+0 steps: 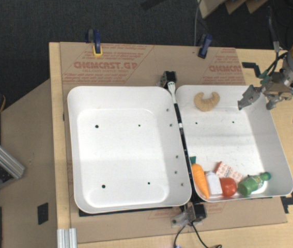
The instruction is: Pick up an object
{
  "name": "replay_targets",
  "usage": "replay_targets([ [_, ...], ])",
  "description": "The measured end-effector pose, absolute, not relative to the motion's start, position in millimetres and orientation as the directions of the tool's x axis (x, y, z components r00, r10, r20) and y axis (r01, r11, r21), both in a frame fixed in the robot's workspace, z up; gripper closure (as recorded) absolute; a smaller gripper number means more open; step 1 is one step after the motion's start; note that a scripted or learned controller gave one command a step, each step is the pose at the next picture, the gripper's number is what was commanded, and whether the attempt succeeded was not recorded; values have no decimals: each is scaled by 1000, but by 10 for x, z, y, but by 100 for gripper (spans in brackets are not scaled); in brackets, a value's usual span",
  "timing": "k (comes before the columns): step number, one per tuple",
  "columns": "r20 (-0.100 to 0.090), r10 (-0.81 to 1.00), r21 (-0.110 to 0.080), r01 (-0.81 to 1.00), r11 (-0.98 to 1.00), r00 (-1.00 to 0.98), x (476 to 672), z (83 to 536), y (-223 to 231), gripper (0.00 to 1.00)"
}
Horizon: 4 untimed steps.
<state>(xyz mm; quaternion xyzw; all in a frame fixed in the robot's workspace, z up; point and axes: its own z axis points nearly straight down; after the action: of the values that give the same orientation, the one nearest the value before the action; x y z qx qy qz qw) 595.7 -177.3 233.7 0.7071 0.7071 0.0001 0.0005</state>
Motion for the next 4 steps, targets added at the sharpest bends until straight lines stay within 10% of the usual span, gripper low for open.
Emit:
replay_targets([
  [1,-2,1000,5,1000,1,-1,5965,2448,-1774,100],
  [2,1,1000,-6,1000,0,0,6217,1626,-1918,100],
  [3,6,1000,-12,1000,5,-5,5720,857,-1143,100],
  [4,0,1000,0,1000,0,0,5756,911,-1197,0],
])
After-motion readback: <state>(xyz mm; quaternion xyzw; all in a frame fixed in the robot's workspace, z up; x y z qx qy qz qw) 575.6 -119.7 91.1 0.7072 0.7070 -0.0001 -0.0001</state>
